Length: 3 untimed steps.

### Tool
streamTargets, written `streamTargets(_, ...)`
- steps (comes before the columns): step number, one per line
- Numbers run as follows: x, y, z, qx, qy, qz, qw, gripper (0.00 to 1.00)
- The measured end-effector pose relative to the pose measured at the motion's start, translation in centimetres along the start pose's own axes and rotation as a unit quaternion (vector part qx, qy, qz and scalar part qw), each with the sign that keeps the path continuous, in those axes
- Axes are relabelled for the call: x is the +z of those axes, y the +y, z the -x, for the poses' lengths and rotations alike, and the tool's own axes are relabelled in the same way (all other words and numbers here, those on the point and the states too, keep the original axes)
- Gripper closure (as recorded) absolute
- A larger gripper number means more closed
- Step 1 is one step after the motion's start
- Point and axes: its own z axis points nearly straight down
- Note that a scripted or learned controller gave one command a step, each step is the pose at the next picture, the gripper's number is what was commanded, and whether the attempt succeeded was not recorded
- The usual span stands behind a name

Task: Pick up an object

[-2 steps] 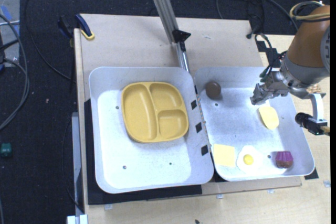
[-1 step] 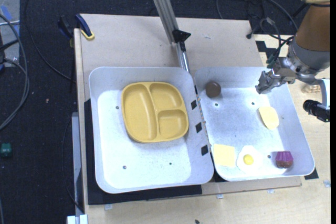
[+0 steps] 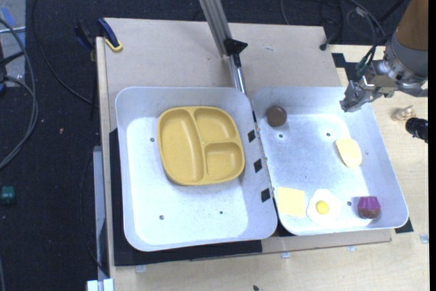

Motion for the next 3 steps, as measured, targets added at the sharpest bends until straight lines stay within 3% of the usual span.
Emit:
streamTargets(1,-3.0,0.1,0.0,0.0,0.0,-0.001,1.0,1.0)
streamTargets(3,0.6,-3.3,-10.6,-0.002,0.002,-0.005,1.0,1.0)
